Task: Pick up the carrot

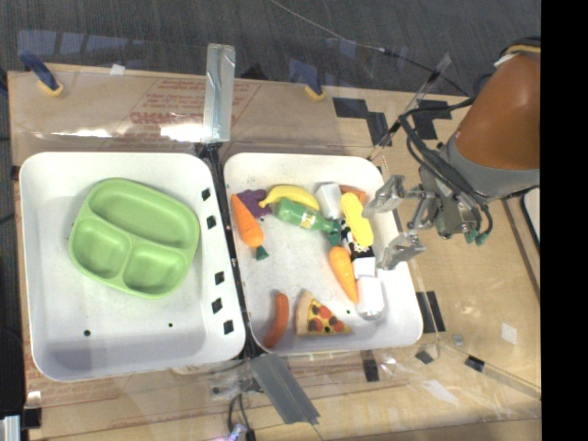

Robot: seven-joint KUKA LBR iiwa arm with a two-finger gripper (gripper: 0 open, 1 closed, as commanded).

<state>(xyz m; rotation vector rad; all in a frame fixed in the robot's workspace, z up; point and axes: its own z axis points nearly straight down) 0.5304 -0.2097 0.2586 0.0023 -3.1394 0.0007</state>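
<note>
An orange carrot (246,220) with a small green top lies at the left side of the right bin (303,165), pointing toward the back. A second orange, carrot-like cone (343,272) lies right of the bin's middle, just below a yellow corn cob (356,219). My gripper (393,222) hangs over the right rim of that bin, open, with nothing between its fingers (384,196). It is to the right of the corn cob and the orange cone, and far from the left carrot.
The right bin also holds a banana (289,194), a green bottle (299,214), white pieces (369,292), a sausage (276,318) and a pizza slice (320,318). A green divided plate (136,237) sits in the left bin (55,338).
</note>
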